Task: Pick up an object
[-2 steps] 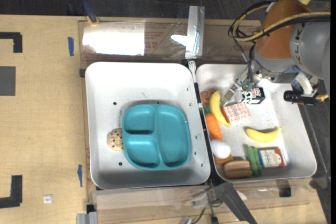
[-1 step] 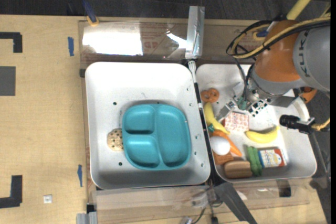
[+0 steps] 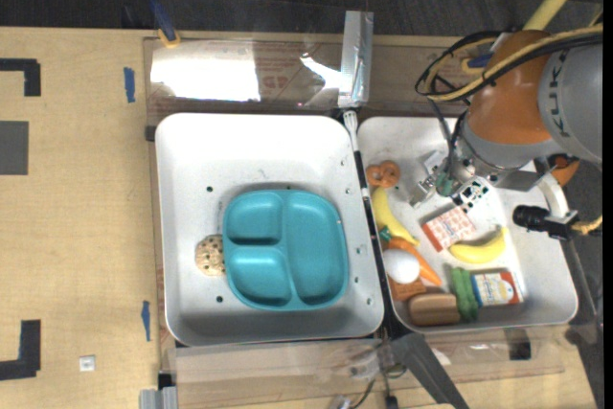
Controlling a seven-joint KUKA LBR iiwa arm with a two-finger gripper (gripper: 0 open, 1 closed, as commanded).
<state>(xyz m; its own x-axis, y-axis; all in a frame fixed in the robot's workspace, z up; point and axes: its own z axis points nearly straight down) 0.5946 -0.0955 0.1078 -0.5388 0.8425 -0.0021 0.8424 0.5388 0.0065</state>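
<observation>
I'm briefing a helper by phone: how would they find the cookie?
Look in the left white bin, which holds a teal divided plate. The cookie lies against the plate's left edge. It is small, round, tan and speckled, the bin's sole item besides the plate.

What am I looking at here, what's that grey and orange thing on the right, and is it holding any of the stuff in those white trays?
You're looking down at a slant from one fixed camera above a workbench. The grey and orange thing is a robot arm reaching in from the right. Its gripper, the part meant to pinch things, hangs over the right bin; I can't tell if anything is in it.

Two shallow white bins sit side by side. The left bin holds a teal divided plate with a cookie beside it. The right bin holds toy food: two bananas, a pretzel, an egg, a carrot, a bread roll and a small carton.
</observation>
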